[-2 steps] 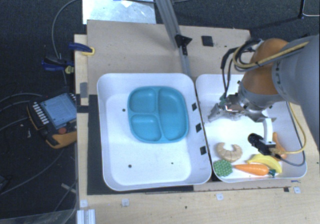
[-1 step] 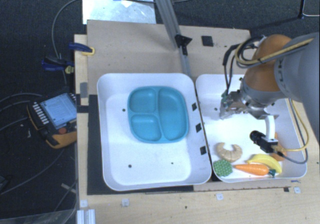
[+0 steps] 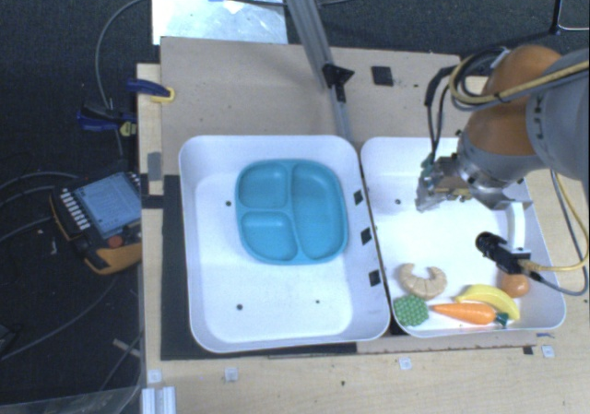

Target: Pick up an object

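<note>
The hand point(image 3: 433, 193) hovered over the bare upper part of the right bin point(image 3: 392, 163), its grip impossible to make out. The croissant point(image 3: 422, 280), carrot point(image 3: 464, 313) and banana point(image 3: 489, 297) lay clustered at that bin's near edge, apart from it, so a descent there would likely find nothing.

From where I stand, nothing here can be read. The handheld control unit point(image 3: 100, 218) lying off the table point(image 3: 258, 89) at about nine o'clock has a bluish screen and a row of small keys, but any characters on them are too small and blurred to make out. The two small dark squares point(image 3: 383, 76) on the table near twelve o'clock carry no legible marks. The blue divided plate point(image 3: 291, 211) and both white bins point(image 3: 207, 301) bear no lettering, numbers or brand signs that I can see.
</note>
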You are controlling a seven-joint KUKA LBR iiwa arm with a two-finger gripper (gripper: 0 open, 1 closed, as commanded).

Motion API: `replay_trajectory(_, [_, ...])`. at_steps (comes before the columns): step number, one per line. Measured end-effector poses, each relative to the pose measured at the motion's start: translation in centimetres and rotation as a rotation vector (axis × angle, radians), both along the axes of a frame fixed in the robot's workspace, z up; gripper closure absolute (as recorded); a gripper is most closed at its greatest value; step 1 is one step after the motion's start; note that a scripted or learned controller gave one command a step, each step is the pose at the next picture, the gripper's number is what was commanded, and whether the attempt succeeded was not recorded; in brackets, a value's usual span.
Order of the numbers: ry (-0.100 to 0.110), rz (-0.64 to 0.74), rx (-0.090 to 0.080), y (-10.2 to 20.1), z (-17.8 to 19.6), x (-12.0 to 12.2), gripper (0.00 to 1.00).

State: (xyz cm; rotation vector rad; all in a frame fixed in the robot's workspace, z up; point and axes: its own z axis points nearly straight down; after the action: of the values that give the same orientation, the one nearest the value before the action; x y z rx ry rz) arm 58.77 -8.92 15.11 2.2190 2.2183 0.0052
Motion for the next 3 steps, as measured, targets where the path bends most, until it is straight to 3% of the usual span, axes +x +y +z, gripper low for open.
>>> replay_trajectory(1, [-0.003,0.005,-0.001,-0.1,6.5,0.2,1.0])
replay_trajectory(2, [0.002,0.005,0.0,-0.1,7.7,0.3,1.0])
replay_trajectory(3, [0.003,0.01,0.002,5.3,6.8,1.1,1.0])
